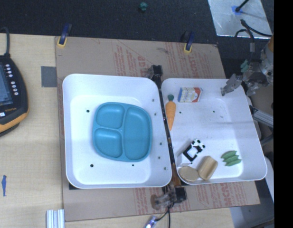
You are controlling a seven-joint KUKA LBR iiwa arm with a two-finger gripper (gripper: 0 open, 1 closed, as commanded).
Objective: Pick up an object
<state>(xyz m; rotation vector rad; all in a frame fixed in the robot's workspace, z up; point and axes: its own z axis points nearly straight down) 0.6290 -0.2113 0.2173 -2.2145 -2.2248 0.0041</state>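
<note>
— At right edge of bench: position of gripper (230, 87)?
— Over upper right corner of right bin (246, 141), at its rim. Fingers parted, nothing between them.

— Contents of right bin?
— Small carton (189, 95) near top wall, lying flat. Orange carrot (170, 112) along left wall, green tip upward. Black-and-white toy (193, 150) lower centre. Tan cylinder (207, 167) just below it, touching round flat disc (188, 174) at bottom wall. Green pea pod (231, 158) toward lower right, apart from the rest. All well apart from gripper; carton nearest.

— Left bin (80, 170)?
— 1 blue plate (122, 130) with 3 compartments, centred, flat.

— Surroundings?
— Both bins on cardboard sheet (113, 51), held by 2 clamps (64, 34) at far edge. Orange-edged pendant (6, 94) at left of bench.
</note>
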